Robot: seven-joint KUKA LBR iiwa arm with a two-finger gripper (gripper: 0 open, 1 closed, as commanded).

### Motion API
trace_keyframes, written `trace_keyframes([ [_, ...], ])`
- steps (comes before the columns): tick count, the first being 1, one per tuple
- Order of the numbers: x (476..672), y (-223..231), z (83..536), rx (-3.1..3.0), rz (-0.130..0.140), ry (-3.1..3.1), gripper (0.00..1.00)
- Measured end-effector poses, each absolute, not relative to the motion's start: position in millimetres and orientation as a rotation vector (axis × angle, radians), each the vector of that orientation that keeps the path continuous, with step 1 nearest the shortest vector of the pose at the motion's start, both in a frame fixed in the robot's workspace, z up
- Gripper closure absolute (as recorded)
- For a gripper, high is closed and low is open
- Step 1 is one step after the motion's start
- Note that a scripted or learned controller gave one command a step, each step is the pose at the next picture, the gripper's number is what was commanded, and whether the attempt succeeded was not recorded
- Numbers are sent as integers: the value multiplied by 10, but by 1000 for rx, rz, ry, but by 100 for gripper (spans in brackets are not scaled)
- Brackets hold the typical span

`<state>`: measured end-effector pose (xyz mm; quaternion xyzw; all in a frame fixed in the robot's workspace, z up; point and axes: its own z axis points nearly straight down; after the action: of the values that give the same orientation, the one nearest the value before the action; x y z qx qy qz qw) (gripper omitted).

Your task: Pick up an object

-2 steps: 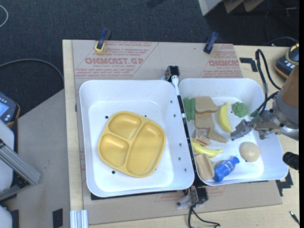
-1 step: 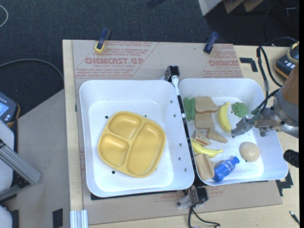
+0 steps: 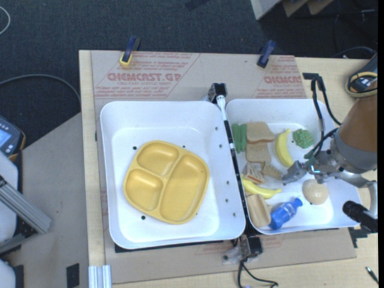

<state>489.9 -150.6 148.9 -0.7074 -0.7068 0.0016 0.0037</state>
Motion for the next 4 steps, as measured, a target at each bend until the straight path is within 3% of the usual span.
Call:
trace_keyframes([
  [1, 4872, -1574, 1027, -2218, 4, -2216, 0],
  [2, 4907, -1570, 890, -2224, -9, -2225, 0],
  [3, 4894, -1564, 967, -2223, -6, -2223, 100],
  [4, 4917, -1595, 1393, -2225, -2, -2225, 100],
])
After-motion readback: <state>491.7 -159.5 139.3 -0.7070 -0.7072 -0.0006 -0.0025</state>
